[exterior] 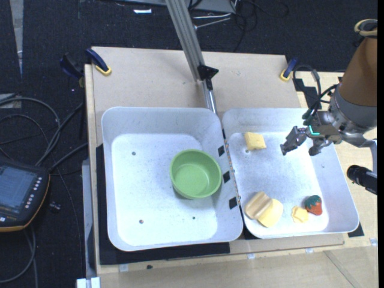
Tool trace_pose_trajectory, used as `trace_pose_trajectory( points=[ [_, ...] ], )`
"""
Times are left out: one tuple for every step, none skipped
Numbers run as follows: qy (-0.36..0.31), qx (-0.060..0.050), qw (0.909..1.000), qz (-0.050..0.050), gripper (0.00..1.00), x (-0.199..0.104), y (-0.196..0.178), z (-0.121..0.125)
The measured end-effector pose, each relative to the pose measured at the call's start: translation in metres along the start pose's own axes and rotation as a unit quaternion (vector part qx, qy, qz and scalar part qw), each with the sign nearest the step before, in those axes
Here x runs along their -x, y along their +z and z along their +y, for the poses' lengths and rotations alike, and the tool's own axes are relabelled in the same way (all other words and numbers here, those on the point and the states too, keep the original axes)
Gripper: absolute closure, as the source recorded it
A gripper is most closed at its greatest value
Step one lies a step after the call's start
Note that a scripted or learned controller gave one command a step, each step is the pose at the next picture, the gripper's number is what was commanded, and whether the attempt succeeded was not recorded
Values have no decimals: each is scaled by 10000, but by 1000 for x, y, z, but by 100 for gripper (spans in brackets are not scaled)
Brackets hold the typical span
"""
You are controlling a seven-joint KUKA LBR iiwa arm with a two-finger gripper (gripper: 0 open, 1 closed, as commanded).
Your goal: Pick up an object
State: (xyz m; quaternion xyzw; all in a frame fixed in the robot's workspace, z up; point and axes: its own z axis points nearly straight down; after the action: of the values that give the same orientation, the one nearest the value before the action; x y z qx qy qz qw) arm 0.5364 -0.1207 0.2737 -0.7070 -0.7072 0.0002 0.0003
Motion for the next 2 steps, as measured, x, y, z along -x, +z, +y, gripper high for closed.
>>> trace_pose_trajectory(
  points=[
    [0, 0, 10000, 0, 0, 0, 0, 0],
    [1, -22, 10000, 2, 0, 2, 63, -2]
  ],
)
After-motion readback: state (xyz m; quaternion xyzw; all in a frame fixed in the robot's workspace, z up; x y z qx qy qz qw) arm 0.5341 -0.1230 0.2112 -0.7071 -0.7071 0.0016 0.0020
